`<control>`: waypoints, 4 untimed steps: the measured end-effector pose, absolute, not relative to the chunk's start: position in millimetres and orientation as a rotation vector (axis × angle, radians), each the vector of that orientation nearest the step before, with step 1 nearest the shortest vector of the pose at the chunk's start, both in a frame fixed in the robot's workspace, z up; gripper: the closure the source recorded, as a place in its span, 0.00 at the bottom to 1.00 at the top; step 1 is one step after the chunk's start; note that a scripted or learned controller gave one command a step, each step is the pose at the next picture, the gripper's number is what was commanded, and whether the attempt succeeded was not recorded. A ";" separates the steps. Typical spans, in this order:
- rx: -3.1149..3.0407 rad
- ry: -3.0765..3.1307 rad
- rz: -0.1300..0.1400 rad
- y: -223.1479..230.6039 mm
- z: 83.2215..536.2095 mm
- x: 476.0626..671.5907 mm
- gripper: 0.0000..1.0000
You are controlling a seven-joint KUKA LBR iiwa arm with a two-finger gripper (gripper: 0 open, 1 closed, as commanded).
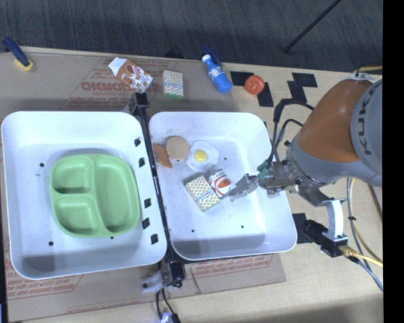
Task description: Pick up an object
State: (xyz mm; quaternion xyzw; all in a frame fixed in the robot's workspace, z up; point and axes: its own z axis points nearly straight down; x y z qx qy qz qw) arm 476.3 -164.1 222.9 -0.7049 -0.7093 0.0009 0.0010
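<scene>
In the right bin (252, 237) lie a fried egg toy (201, 155), a tan bread-like piece (177, 147) with an orange piece (163, 156) beside it, a patterned packet (201, 192) and a small red-and-white can (220, 182). My gripper (239, 188) reaches in from the right, low over the bin floor, just right of the can and packet. Its grey fingers (244, 183) point left toward the can. Nothing shows between them.
The left bin (20, 140) holds a green divided tray (94, 195). Behind the bins on the cardboard lie a snack bag (130, 75), a small green box (172, 84), a blue bottle (217, 73) and an orange cap (254, 83). The arm's body (337, 140) overhangs the right bin's right wall.
</scene>
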 end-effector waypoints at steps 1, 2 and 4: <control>-2.211 -2.227 0.003 -154.6 91.2 484.3 0.00; -2.209 -2.229 0.003 -95.2 91.4 509.5 0.00; -2.216 -2.231 -0.003 -80.2 230.6 508.2 1.00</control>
